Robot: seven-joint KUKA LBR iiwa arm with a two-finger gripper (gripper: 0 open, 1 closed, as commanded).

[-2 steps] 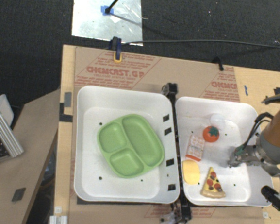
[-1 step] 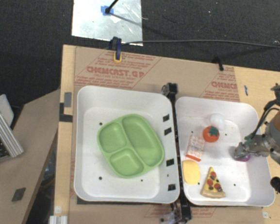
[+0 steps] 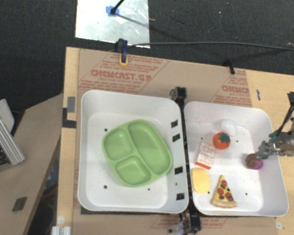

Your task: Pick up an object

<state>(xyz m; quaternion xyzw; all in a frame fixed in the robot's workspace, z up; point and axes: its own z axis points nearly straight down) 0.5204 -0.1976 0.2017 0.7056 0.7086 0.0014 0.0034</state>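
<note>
The right bin (image 3: 270, 199) holds several small items: a red-orange tomato (image 3: 221, 140), a white rounded piece (image 3: 228, 126) just behind it, a pink-and-white packet (image 3: 205, 154), a yellow piece (image 3: 200, 180), a pizza slice toy (image 3: 224, 193) and a dark purple-brown piece (image 3: 253, 161). My gripper (image 3: 261, 153) reaches in over the bin's right wall and sits low, right at the upper right side of the purple-brown piece. Whether it touches that piece I cannot tell.
The left bin (image 3: 91, 135) holds a green divided plate (image 3: 137, 152). A black clipped divider (image 3: 180, 143) runs between the bins. Cardboard lies under both bins, with a clamp (image 3: 123, 51) at its far edge. An aluminium frame (image 3: 0, 129) stands at the left.
</note>
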